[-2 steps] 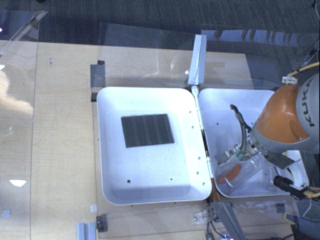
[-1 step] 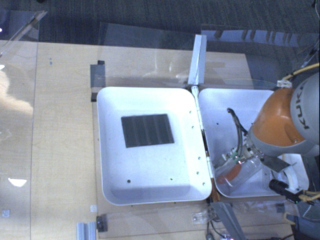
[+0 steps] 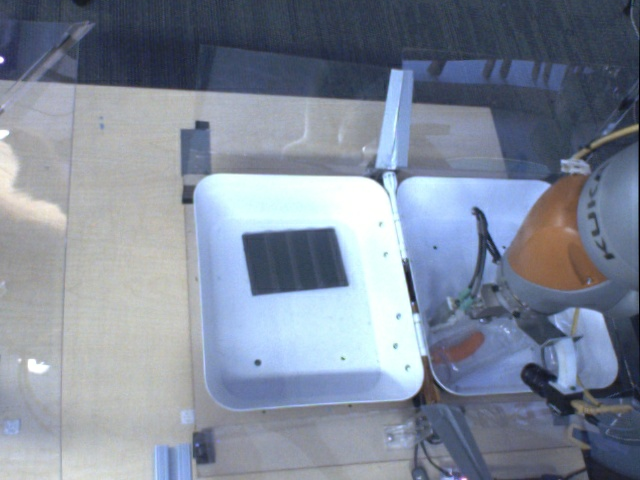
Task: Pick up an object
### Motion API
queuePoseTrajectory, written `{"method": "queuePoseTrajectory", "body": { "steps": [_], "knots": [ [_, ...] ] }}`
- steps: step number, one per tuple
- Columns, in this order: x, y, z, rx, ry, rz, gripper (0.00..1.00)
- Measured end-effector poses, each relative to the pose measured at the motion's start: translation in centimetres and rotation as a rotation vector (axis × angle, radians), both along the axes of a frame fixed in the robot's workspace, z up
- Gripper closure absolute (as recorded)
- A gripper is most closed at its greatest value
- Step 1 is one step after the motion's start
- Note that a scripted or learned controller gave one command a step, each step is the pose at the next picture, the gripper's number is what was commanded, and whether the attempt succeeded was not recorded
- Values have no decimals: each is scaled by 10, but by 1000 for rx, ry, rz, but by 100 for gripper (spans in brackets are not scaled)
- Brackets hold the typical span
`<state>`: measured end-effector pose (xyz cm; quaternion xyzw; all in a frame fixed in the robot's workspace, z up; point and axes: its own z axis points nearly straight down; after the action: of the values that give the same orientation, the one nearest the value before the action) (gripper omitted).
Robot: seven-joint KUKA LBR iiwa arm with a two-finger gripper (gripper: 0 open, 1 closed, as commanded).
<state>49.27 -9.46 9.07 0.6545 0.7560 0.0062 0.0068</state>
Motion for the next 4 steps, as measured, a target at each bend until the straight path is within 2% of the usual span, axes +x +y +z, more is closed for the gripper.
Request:
{"method": "queuePoseTrajectory", "body": {
  "steps": [1, 2, 3, 4],
  "knots": [
    [51, -10, -1, -2, 3, -20, 0],
    [178, -18, -4, -2, 12, -39, 0],
    [139, -106, 122, -2, 9, -112, 0],
    [65, -97, 114, 0, 15, -195, 0]
  ]
}}
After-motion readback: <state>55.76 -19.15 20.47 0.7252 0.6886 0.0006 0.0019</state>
